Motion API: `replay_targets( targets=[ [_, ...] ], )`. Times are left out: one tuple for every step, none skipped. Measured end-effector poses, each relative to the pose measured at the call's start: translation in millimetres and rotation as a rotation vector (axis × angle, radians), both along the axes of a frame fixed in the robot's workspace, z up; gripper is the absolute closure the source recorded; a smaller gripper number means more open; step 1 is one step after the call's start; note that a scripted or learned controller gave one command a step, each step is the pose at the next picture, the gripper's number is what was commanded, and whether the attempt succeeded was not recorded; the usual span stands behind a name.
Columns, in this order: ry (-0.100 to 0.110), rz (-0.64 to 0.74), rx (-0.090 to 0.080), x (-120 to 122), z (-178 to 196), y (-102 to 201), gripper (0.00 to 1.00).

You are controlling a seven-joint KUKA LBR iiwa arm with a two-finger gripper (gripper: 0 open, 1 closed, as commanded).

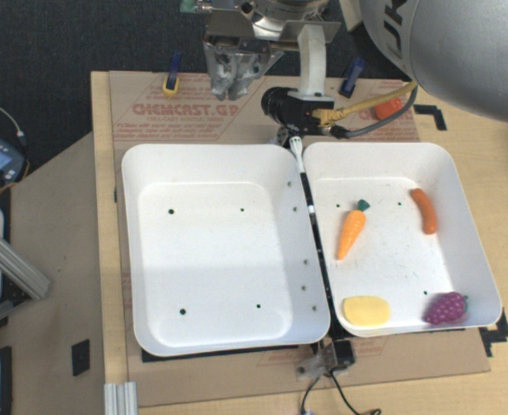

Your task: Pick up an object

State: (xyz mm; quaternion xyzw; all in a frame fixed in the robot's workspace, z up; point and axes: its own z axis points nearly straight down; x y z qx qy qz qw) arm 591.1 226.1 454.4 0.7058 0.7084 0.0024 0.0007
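The left bin (150, 167) sits at centre-left of the frame, while the gripper (233, 74) hangs at the upper centre, above the cardboard behind both bins; whether its fingers are apart or together I cannot tell, and nothing shows between them. The right bin (461, 188) holds all four candidates: a toy carrot (350, 231) near its middle, a yellow block (366, 310) at its lower left, a sausage (424, 210) toward the upper right, a purple grape bunch (445, 307) at its lower right corner; all lie untouched. By my judgement nothing is picked yet; choosing, descending, closing and lifting all remain.
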Motion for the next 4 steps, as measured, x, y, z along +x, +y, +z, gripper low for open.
replay_targets(
  targets=[
    [0.009,-0.001,-0.003,-71,24,-2,1.0],
    [0.001,-0.003,-0.001,-77,49,-2,1.0],
    [0.019,-0.004,-0.008,-115,-141,-2,1.0],
    [0.014,-0.005,-0.005,-113,-275,-2,1.0]
  ],
)
